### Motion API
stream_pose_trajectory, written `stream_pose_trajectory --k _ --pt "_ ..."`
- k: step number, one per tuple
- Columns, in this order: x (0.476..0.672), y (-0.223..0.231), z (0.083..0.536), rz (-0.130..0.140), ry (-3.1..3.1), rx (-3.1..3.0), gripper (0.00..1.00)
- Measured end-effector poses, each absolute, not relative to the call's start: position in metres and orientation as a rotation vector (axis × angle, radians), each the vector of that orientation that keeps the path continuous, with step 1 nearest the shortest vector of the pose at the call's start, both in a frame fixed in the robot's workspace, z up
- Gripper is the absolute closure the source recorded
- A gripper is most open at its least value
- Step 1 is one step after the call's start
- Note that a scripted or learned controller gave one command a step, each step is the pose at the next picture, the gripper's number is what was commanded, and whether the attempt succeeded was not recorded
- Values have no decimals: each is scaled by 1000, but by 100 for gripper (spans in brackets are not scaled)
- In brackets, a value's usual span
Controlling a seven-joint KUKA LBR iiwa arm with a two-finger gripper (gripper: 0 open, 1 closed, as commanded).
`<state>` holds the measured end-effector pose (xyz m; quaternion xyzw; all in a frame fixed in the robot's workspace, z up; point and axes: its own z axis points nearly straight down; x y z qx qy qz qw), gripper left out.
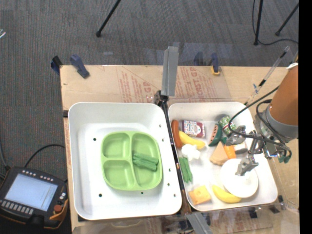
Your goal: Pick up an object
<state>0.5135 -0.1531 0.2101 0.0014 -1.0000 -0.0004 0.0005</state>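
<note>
- Gripper [245,167] hung low in the right bin [214,106], over the white plate [239,181]; whether its claw was apart or together could not be told.
- Candidate objects sat close by: cheese wedge [219,155] just left of the plate, a banana [226,195] at the plate's front edge.
- Green divided tray [117,165] lay in the left bin [78,130], holding green beans [145,161].
- Judgement: toys are crowded, so descend straight onto one item, fingers clear of neighbours, then lift slowly.

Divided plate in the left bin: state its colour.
Light green divided plate, clearest in the camera view.
</note>
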Motion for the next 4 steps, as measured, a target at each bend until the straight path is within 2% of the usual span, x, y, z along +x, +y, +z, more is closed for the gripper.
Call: stream_pose_trajectory --k 1,2,3,4 --pt "518 -163 118 -6 -3130 -19 0" --pt "555 -167 94 0 -3149 -147 0" --pt "595 -133 88 -2 -3116 -409 0" --pt "596 -131 98 -1 -3120 -399 100"
